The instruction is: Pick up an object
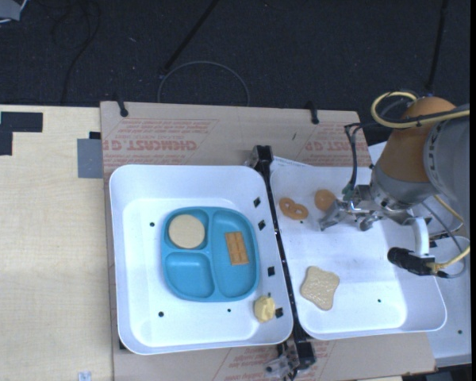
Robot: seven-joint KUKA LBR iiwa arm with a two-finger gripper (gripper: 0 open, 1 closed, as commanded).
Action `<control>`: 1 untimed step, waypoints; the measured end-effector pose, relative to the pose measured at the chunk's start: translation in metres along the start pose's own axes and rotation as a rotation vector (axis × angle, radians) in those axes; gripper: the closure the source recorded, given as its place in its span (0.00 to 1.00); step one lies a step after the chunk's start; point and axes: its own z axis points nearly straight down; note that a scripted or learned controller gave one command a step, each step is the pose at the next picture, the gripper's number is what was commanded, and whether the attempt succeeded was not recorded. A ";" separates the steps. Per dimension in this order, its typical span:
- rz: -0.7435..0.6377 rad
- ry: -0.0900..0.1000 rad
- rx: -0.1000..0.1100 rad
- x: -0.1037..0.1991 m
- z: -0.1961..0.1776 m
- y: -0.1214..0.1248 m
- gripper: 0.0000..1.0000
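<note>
In the right bin (381, 312), upper part: gripper (347, 215) low over the floor, grip state unclear. Small orange piece (324, 199) just beside it, pretzel (293, 209) near, toast slice (320, 287) apart. Left bin (135, 276) holds blue tray (192, 280).

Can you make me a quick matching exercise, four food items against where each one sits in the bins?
Items:
1. round cracker
2. pretzel
3. toast slice
4. yellow lump

Places:
A. right bin, near its front
B. left bin floor, beside the blue tray
C. blue tray, upper left compartment
D. right bin, near the divider at the back

Pairs: 1-C, 2-D, 3-A, 4-B
</note>
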 end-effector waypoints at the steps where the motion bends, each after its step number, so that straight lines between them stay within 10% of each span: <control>1: 0.001 0.000 -0.002 0.000 -0.013 0.001 1.00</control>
